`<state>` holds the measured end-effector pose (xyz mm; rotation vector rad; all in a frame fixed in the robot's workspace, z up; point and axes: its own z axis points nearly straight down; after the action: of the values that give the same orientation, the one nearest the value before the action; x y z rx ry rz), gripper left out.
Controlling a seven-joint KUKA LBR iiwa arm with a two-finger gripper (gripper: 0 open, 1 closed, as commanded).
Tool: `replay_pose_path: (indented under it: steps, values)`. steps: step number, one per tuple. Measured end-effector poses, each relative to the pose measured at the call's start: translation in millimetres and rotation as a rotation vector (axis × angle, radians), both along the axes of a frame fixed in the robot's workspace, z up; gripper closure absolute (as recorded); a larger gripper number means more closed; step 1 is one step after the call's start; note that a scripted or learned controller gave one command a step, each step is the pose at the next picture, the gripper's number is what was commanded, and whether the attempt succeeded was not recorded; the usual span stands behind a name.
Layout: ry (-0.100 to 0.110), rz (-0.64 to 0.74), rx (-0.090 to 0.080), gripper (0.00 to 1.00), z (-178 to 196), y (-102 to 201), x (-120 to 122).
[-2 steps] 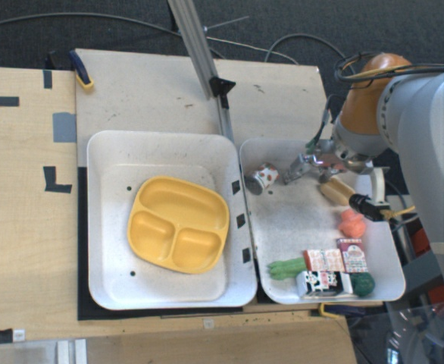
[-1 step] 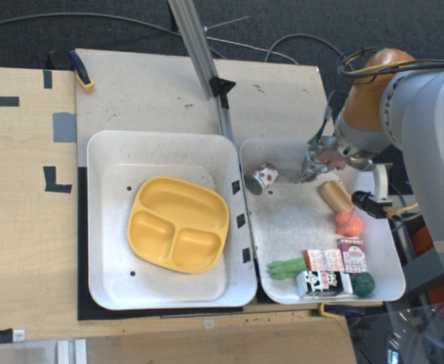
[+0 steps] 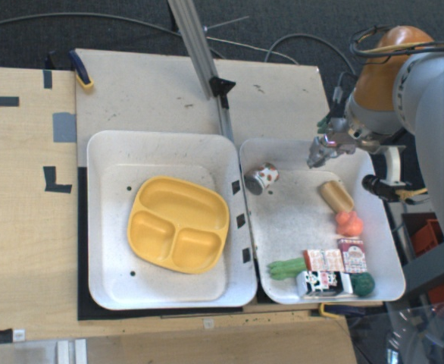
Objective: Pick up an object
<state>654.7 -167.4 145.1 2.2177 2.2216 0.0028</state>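
The gripper (image 3: 318,156) hung over the far rim of the right bin (image 3: 298,226); its opening could not be told. Below lay 1 smooth tan cylinder (image 3: 336,196), 1 orange ball (image 3: 349,223), 1 spotted cup (image 3: 263,178) and 3 printed cartons (image 3: 333,262). The left bin (image 3: 108,203) held 1 glossy yellow 3-compartment tray (image 3: 178,224).

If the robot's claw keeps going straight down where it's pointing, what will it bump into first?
Probably just the bare floor of the right bin. The gripper hangs over its top end, between the little cup and the tan cylinder. Depth is hard to judge from above.
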Motion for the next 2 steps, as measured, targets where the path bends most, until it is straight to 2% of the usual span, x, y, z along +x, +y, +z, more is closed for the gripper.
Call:
replay_pose_path:
  steps: [2]
  values:
    - [-0.002, 0.0, -0.001, 1.0, 114.3, 4.8, -13.4]
